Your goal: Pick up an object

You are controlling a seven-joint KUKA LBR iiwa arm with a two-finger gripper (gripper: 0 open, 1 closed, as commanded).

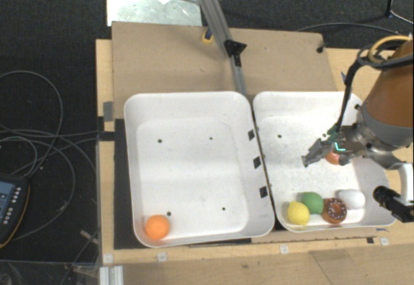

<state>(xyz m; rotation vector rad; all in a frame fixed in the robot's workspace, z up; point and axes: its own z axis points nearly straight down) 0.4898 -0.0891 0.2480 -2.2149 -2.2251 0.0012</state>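
My gripper (314,156) hangs over the middle of the right bin (291,112), reaching in from the right. A small orange object (332,159) shows right at the gripper, partly hidden by it; I cannot tell whether it is held or lies on the bin floor. Along the right bin's front edge sit a yellow ball (297,213), a green ball (312,201), a brown sprinkled donut (334,211) and a white object (351,198). An orange ball (156,227) rests in the front left corner of the left bin (187,116).
A grey pole (213,9) slants down from the top and ends at the bins' back edge. A black fitting (391,203) sticks out at the right bin's front right corner. Cables lie on the dark floor at the left.
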